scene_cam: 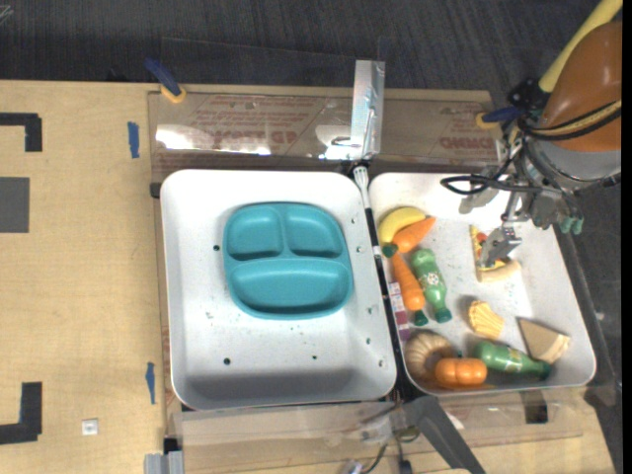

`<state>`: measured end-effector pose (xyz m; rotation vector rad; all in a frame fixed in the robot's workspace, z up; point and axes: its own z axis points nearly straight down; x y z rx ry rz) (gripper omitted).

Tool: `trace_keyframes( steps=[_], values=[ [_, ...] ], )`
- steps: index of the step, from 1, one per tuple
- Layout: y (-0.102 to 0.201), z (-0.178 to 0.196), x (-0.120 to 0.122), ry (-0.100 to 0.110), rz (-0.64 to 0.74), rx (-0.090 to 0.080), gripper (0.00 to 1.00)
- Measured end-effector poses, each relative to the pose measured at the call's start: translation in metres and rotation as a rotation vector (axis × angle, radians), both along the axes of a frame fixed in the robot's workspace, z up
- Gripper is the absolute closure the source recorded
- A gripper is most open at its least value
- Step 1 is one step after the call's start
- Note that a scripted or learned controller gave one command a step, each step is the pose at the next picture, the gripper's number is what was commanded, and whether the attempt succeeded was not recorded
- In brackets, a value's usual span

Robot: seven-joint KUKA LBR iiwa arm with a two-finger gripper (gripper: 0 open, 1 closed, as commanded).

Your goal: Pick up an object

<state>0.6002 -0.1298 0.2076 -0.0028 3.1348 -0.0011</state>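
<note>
- Nearest the camera, an orange toy (460, 370) and a green bottle (511, 360) lie against the right bin's (578, 294) front wall, where loose pieces have gathered.
- My gripper (506, 237) hangs over a small red-and-yellow piece (491, 255) on the bin's floor; whether my fingers are parted or hold anything, I cannot tell.
- Banana (398, 221) and carrot (414, 232) sit by the divider.
- The left bin (188, 265) carries a teal tray (287, 259).

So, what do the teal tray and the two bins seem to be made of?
The teal tray looks like moulded plastic, matte: one even colour, with rounded compartment edges. The left bin and right bin look like smooth white plastic or enamelled metal; the soft sheen and rounded rims leave it open.
</note>
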Motion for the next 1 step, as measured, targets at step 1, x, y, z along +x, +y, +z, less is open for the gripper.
trace_keyframes(
  steps=[1],
  values=[
    [-0.0213, -0.1121, -0.0549, -0.003, -0.049, -0.001, 0.00]
  ],
)
